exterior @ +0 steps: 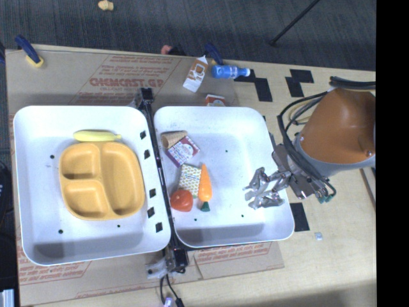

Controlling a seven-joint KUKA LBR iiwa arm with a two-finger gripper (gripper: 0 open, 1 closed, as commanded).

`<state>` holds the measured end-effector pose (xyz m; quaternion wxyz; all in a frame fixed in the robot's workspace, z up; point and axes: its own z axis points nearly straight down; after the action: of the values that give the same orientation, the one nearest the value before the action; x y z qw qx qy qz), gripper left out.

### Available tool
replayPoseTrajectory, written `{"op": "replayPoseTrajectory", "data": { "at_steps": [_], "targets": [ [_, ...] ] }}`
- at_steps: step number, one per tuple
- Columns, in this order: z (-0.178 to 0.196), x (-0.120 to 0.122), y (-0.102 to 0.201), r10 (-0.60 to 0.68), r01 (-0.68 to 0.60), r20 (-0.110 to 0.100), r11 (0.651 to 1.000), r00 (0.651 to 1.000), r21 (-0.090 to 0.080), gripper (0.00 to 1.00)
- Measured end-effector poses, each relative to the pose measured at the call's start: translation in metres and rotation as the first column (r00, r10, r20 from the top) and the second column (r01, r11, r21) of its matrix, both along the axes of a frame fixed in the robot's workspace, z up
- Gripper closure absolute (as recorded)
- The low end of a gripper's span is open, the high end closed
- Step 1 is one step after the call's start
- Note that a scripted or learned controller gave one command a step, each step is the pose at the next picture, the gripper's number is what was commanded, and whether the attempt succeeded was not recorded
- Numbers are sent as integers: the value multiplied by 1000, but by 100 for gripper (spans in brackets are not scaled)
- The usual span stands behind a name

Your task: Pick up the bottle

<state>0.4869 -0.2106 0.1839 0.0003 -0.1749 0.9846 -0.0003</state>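
Claw [261,189] hovers near the right bin's [223,117] right edge, fingers spread, nothing between them. The blue bottle [225,72] lies on its side on the desk [332,267] beyond the bin's far edge. Best bet: lift clear of the rim, then straddle the bottle's body crosswise.

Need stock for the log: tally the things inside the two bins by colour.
Yellow: 2, the tray and the banana
Orange: 1, the carrot
Red: 1, the tomato
Patterned packets: 2, one above the other
Total: 6
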Motion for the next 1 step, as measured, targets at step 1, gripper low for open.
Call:
{"op": "replayPoseTrajectory", "data": {
  "at_steps": [1],
  "targets": [
    [-16,-3,0,-103,103,-3,995,995,1,100]
  ]
}}
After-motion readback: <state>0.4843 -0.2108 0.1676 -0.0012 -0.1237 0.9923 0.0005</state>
